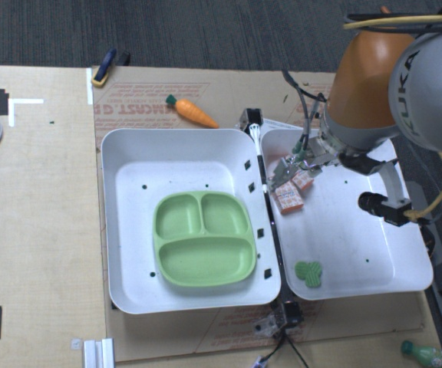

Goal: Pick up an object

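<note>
Because the small red-and-white packet (288,195) lies against the right bin's (374,278) near-left wall, the gripper (296,167) hangs just over it, its grip impossible to judge.

Left bin (121,228): green divided plate (204,238) takes the middle; open floor along the far wall and in the corners.

Right bin (405,278): arm (382,75) overhangs the far half, hand (301,163) low near the dividing wall, just above a small red-and-white packet (288,196). Black fitting (386,208) juts over the right side. Small green object (308,273) by the near wall; bare floor between it and the packet.

Table (37,244) left of the bins broad and open; toy carrot (192,112) behind the left bin.
</note>
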You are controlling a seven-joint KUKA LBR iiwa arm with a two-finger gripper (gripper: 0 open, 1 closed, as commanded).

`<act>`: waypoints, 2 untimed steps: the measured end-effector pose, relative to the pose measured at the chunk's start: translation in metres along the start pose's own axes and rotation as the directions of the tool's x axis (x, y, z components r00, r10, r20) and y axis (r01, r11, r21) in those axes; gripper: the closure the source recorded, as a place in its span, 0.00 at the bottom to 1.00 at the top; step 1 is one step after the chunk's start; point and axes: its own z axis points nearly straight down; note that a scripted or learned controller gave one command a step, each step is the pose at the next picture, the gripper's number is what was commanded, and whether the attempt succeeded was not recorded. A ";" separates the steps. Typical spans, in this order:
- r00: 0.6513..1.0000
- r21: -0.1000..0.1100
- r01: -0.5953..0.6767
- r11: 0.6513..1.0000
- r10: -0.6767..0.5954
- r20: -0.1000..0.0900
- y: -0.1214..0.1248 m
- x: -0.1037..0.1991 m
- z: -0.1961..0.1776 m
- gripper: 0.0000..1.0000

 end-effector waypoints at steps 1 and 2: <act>1.000 0.000 0.000 1.000 0.000 0.000 0.000 0.000 0.000 0.00; 1.000 0.000 0.000 1.000 0.000 0.000 0.000 0.000 0.000 0.00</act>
